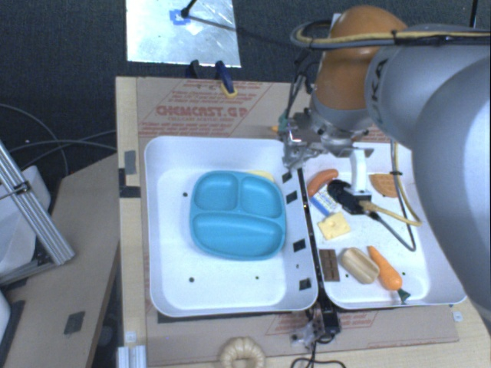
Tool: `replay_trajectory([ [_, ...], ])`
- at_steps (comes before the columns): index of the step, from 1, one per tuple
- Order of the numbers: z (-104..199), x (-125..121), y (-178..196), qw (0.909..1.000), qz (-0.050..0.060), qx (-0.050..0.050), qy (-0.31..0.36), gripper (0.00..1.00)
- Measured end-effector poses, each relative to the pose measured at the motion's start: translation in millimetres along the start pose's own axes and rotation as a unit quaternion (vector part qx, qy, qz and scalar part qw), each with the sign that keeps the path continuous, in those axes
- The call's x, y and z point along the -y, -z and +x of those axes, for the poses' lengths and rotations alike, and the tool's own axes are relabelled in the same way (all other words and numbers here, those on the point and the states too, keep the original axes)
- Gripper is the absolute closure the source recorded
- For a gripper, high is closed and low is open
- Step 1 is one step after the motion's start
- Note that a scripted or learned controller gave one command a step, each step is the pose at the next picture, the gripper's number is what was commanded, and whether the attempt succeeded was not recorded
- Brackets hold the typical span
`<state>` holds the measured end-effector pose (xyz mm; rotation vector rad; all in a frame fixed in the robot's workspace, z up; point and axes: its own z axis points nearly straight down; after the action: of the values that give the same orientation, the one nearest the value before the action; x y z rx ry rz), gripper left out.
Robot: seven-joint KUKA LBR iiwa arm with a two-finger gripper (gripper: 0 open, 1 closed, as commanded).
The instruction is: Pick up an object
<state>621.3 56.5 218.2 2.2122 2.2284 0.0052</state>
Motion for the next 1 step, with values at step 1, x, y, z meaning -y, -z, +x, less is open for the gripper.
replay_trajectory([
  [1,42.6,-2.3,6.3,1.0,0.001,0.0,0.0,1.0],
])
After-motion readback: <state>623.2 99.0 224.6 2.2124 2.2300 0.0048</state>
